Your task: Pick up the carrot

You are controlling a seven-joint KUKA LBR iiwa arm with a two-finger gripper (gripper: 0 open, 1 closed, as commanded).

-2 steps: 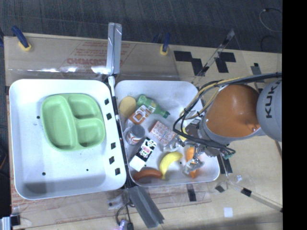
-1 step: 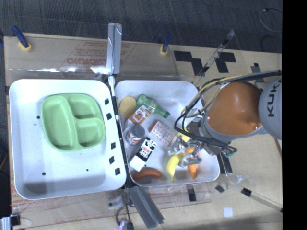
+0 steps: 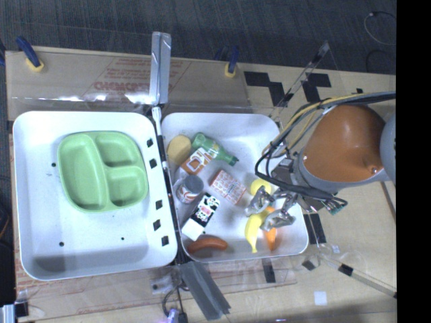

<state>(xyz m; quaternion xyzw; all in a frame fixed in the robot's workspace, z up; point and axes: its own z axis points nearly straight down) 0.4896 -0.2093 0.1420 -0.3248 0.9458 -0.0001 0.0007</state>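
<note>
Your carrot (image 3: pixel 271 236) is a short orange piece, only partly visible, in the right bin (image 3: pixel 222 123) near its front right corner. Its upper end is hidden under the tool (image 3: pixel 275 210), and its lower end narrows toward the bin's front wall. What you can see of its long axis runs roughly from the tool toward the near rim, tilted slightly (too much is covered to be surer).

A yellow banana (image 3: pixel 252 229) lies just left of the carrot, close alongside or touching; you cannot tell which from here. A second yellow item (image 3: pixel 258 188) sits just above the tool.

The tool is low over the carrot's top end, metal parts crowded around it. You cannot tell whether it is wide, narrow or gripping anything.

Elsewhere in the right bin you see a green bottle (image 3: pixel 212 147), a small patterned box (image 3: pixel 227 186), a can (image 3: pixel 189 188), a black-and-white carton (image 3: pixel 202 215) and a reddish sausage (image 3: pixel 207 245). The left bin (image 3: pixel 34 200) holds a green tray (image 3: pixel 103 169). Both bins rest on the desk (image 3: pixel 363 247).
</note>
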